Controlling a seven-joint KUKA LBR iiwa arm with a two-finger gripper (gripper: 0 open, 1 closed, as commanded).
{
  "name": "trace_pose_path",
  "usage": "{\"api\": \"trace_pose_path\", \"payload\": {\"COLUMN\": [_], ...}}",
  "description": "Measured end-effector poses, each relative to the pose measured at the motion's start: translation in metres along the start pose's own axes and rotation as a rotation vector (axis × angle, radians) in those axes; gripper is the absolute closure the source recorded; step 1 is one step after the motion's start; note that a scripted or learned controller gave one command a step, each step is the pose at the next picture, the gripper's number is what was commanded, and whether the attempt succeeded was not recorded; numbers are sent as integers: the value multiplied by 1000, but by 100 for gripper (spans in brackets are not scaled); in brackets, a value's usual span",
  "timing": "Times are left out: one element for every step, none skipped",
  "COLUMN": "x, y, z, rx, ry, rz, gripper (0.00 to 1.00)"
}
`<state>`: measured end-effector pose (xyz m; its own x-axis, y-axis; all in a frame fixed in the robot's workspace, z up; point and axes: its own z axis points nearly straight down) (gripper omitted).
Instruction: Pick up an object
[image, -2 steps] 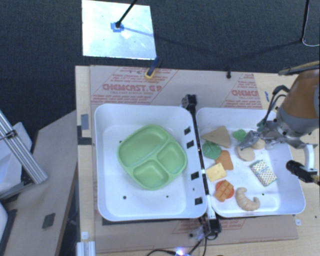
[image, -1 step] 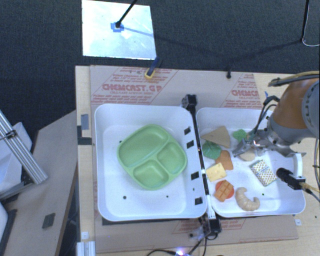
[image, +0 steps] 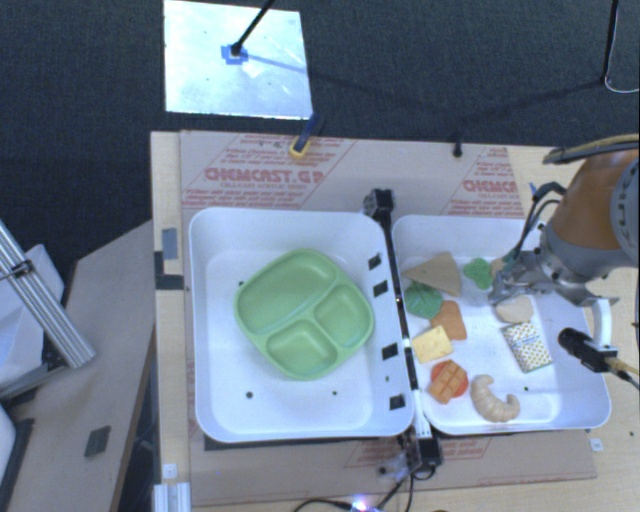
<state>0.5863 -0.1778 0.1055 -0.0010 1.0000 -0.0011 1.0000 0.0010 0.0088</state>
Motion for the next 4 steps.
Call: {"api": "trace_pose_path", "payload": {"x": [-5, -7, -7, 39], "y": [2, 13, 14, 12], "z": [-43, -102, -120, -129], "rx": [6, 2, 5, 7], "ry": [1, -1, 0, 1], "rz": [-2, -3, -4, -5], "gripper": [100, 100, 100, 100]}}
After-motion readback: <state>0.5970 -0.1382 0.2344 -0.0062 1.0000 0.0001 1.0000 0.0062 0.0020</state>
